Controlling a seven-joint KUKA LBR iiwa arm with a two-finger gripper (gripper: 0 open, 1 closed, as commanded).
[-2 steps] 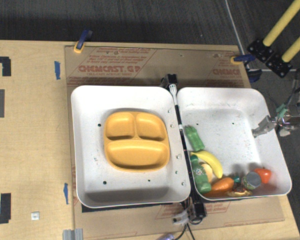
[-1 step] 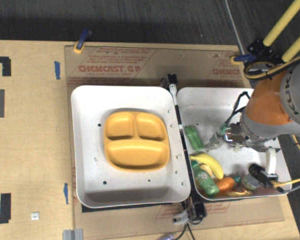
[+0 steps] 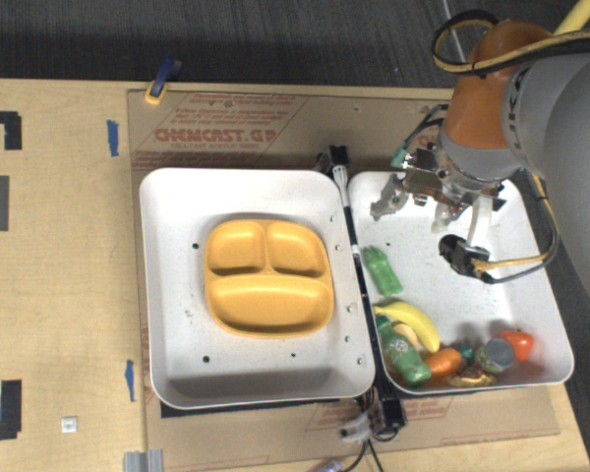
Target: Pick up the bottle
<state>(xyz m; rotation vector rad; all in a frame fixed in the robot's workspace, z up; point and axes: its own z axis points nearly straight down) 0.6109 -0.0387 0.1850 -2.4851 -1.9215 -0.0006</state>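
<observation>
A green bottle (image 3: 404, 360) lies on its side at the front left of the right bin (image 3: 531, 264), partly under a banana (image 3: 414, 323) and against an orange carrot-like piece (image 3: 442, 363). My gripper (image 3: 413, 210) hangs over the back left part of that bin, well behind the bottle. It is open, with only the white bin floor between its fingers. The grey arm with its orange band (image 3: 492, 87) comes in from the upper right.
A flat green piece (image 3: 382, 270) lies by the right bin's left wall. A round tin (image 3: 494, 355) and a red fruit (image 3: 517, 342) sit in its front right corner. The left bin (image 3: 167, 264) holds a yellow divided plate (image 3: 268, 275). A black cable (image 3: 472, 256) loops below the wrist.
</observation>
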